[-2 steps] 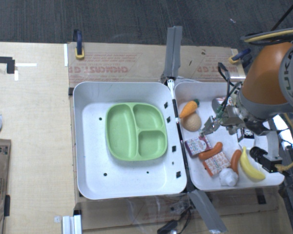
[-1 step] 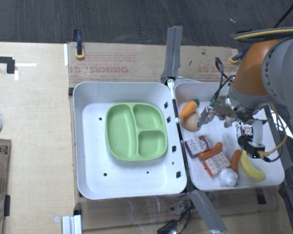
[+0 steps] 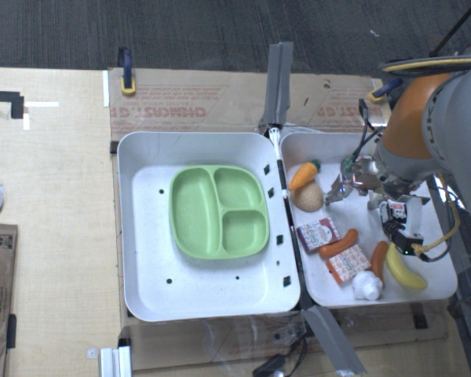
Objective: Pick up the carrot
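**Camera view: carrot in the right bin, gripper poised near it**

Camera view, looking down on the bench: two shallow white bins sit side by side on the pale wooden top. The left bin [image 3: 141, 234] holds a light green plastic plate [image 3: 219, 210] with three compartments, smooth and rounded at the corners.

The right bin [image 3: 330, 141] is crowded. The carrot [image 3: 302, 175] lies at its upper left, short, orange and tapered, with a small green top, just beside the wall between the bins. Touching it below is a round beige ball-like item [image 3: 308, 198]. Further down lie a small printed red-and-white packet [image 3: 317, 233], a reddish-orange sausage [image 3: 339, 244], a second red packet [image 3: 346, 265], a white knobbly lump [image 3: 367, 287], another slim orange piece [image 3: 378, 260] and a yellow banana [image 3: 404, 272].

The arm reaches in from the right, grey with its orange band. The gripper [image 3: 335, 192] hangs over the right bin, just right of the carrot and the beige ball; its metal fingers look slightly parted and nothing sits between them.
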You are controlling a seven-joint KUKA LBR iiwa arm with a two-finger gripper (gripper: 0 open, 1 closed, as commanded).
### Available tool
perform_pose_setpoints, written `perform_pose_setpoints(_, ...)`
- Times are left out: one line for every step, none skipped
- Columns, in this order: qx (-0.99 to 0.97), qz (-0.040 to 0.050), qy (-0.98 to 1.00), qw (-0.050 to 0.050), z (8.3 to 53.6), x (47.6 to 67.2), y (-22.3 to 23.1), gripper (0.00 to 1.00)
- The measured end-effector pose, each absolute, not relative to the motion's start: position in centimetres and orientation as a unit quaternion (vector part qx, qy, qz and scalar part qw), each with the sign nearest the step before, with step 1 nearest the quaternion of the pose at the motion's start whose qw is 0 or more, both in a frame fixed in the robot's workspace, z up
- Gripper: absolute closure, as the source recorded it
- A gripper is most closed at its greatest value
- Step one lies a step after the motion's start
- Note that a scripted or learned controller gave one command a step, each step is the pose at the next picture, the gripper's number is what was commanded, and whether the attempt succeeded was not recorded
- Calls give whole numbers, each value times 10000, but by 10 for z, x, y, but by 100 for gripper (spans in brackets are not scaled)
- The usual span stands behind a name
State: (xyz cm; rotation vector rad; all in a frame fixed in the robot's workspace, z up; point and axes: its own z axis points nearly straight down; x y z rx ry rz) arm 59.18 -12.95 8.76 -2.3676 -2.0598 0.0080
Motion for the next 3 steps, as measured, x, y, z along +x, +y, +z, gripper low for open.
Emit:
perform_pose_setpoints(-5994, 230, -7998, 220, 90, 643, -111, 0)
perform_pose_setpoints(-5973, 21, -8020, 13, 188, 612, -68, 0)
perform_pose_setpoints(-6534, 29, -7570, 27, 90, 640, -119, 0)
